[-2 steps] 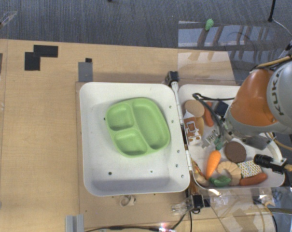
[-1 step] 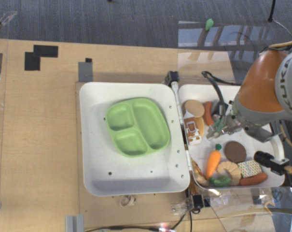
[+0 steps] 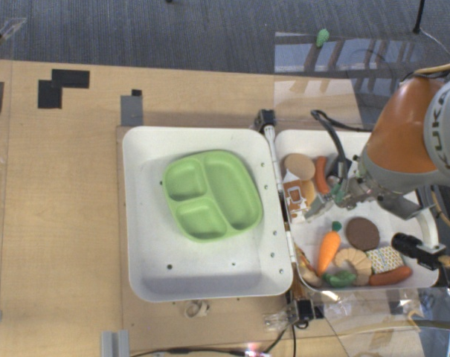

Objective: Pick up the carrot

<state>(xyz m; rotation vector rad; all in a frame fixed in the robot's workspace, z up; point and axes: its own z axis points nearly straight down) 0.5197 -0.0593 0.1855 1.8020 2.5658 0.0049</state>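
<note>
1. Orange and tapered, with a green tuft at its upper end, the plastic toy carrot [image 3: 328, 250] lay in the right-hand shallow white bin [image 3: 314, 137], toward its front, tip pointing down and slightly left.
2. You had the jaws [image 3: 342, 193] above and just beside that carrot, apart from it, near the bin's middle; whether they stood wide or narrow, you could not tell.
3. Around the carrot you could see a round dark brown disc [image 3: 363, 233] to its right, a tan bread-like piece [image 3: 352, 259] touching its lower side, a green leafy piece [image 3: 341, 278] below, and a red sausage [image 3: 390, 276] further right.
4. Your left-hand shallow white bin [image 3: 150, 274] held a light green divided plate [image 3: 211, 194] with three compartments.
5. Both bins sat side by side on the pale wooden table [image 3: 53, 222].
</note>
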